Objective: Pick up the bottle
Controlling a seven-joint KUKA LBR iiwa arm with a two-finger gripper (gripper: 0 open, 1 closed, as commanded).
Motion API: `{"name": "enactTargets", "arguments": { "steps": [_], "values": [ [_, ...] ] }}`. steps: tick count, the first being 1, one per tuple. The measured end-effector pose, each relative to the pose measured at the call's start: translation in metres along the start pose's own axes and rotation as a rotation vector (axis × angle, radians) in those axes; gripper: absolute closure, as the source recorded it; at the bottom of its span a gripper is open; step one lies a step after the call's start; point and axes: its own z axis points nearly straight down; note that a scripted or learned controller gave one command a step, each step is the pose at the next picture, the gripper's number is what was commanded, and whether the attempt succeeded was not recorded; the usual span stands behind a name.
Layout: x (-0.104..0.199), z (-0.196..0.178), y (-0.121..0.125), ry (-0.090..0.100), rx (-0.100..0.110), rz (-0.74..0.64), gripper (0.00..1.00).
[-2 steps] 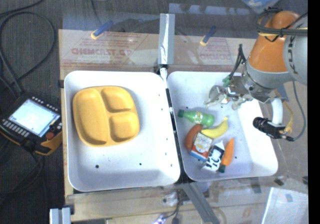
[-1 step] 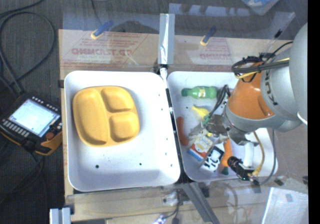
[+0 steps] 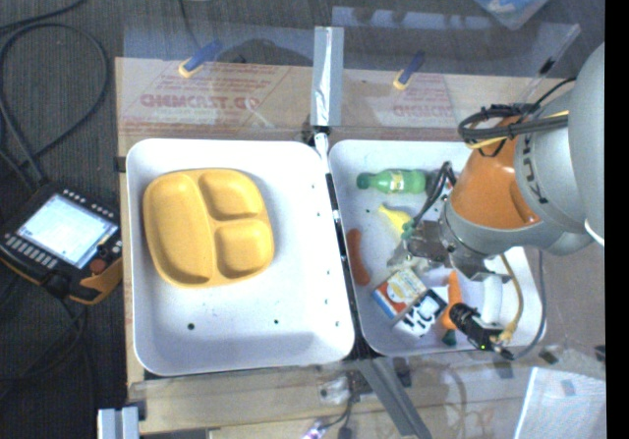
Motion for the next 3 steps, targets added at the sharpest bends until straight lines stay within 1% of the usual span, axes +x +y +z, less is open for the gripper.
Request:
{"name": "enactTargets", "arguments": {
  "steps": [1,2,3],
  "values": [
    [0.002,0.010,0.068,-0.004,0.003,0.328,1.00],
    [-0.020,0.009,0.042,-0.005,0.006,0.786,1.00],
    [0.003,0.008,0.030,-0.009,0.006,1.153,1.00]
  ]
}}
